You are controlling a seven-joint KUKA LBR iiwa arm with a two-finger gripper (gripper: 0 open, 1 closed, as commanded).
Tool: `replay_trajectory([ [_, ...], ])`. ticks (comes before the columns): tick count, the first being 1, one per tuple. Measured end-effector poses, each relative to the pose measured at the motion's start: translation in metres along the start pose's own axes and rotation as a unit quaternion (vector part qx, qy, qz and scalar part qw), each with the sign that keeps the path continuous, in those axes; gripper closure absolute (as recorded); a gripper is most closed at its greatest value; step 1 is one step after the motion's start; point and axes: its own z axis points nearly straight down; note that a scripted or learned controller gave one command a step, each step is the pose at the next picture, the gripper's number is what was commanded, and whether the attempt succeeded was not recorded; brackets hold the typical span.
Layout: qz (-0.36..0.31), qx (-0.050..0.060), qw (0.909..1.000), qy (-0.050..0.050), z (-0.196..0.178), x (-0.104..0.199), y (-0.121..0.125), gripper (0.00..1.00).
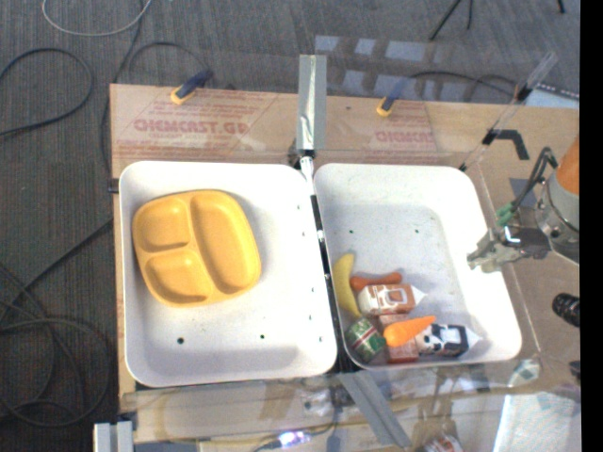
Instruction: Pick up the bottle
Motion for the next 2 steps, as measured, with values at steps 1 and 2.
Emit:
replay_trajectory([
  [1,0.072,0.001,0.9974,0.001,0.024,0.033,-0.007,1.00],
  [2,0.142,0.000,0.9899,0.000,0.017,-0.018,-0.001,1.00],
])
